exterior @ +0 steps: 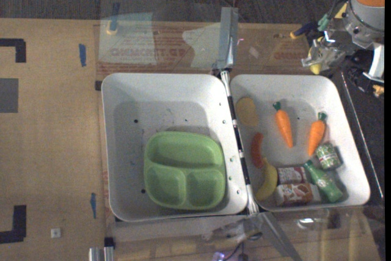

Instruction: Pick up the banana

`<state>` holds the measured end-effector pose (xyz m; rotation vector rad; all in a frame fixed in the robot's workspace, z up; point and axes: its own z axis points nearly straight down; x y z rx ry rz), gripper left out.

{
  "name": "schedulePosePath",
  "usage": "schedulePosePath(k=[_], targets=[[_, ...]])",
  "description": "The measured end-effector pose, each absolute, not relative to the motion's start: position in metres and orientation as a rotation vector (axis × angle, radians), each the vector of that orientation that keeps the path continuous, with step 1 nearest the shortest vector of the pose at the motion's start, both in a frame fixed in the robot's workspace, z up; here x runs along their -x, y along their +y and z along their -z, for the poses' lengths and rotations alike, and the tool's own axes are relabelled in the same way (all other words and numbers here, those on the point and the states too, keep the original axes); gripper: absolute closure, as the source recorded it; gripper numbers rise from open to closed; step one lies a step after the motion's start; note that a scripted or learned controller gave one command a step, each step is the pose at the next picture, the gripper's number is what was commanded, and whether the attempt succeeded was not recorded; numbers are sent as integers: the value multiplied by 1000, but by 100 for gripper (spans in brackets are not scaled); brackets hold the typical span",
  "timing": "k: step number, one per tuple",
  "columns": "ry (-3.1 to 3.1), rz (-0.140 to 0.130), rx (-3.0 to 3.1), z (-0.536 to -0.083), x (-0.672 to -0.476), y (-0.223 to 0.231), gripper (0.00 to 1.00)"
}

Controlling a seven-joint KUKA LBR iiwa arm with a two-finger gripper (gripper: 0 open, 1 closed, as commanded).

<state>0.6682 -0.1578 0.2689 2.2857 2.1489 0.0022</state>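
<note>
The banana (267, 181) lay in the right bin (354, 131) (near edge); end effector (322, 55) beyond it, finger state indiscernible.

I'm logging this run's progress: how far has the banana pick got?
Nothing looks done yet. The banana lies in the right bin, near its front left corner, beside the red sausage. The gripper sits above the bin's far right corner, off the banana. Reaching, grasping and lifting are left.
</note>
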Motion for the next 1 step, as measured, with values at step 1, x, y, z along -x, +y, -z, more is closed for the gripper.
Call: schedulePosePath(k=[1], targets=[[1593, 0, -2704, -275, -667, -178, 100]])
